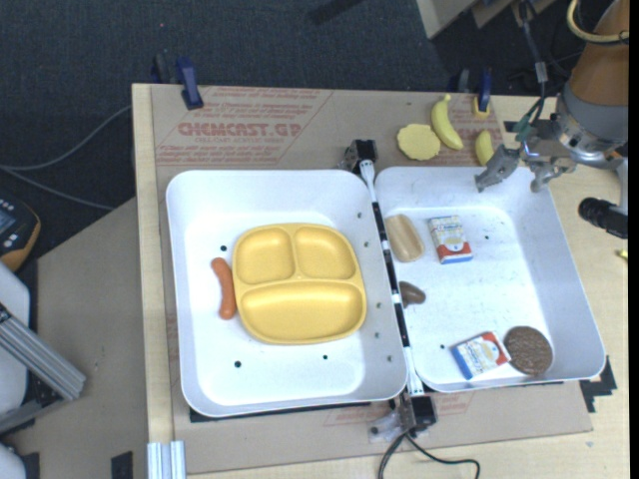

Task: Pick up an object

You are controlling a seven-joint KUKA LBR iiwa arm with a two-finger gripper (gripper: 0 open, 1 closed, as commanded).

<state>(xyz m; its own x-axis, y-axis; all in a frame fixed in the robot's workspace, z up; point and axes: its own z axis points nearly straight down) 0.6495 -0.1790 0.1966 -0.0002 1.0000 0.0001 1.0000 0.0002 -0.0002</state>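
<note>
Brown patty (pixel 527 349), blue carton (pixel 480 354), open pincer (pixel 519 171) above

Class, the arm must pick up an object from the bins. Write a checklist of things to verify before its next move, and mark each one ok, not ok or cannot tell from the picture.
1. Two-finger gripper carries nothing: ok, its spread fingers have nothing between them.
2. Gripper is over a target: not ok, it hangs at the far edge of the right white bin, away from the items.
3. Small red and white carton lies apart from the tan bun-shaped piece: ok.
4. Blue and white carton is free of neighbours: not ok, the round brown patty touches it.
5. Orange sausage is apart from the yellow divided plate: cannot tell.
</note>
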